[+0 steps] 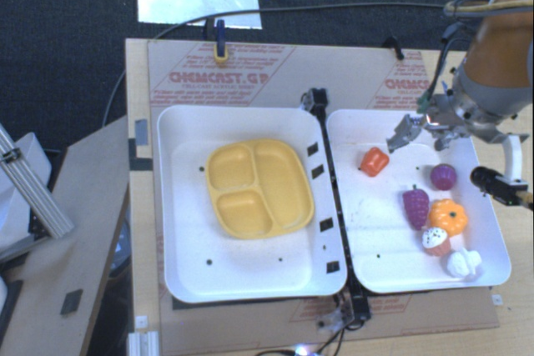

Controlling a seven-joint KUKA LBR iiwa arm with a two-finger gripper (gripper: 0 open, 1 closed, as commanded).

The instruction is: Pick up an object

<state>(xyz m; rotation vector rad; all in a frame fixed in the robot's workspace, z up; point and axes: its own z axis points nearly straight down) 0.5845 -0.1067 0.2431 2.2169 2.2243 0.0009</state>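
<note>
The gripper [424,132] hangs over the right bin's [392,275] back part; I cannot tell how it is set. An orange pepper [374,162] lies just left of and below it, apart. That bin also holds 5 toys: a purple ball [443,176], grapes [415,208], a pumpkin [448,217], a cupcake [435,240] and a white piece [462,263]. The left bin [188,275] holds 1 yellow 3-part tray [259,186].
</note>
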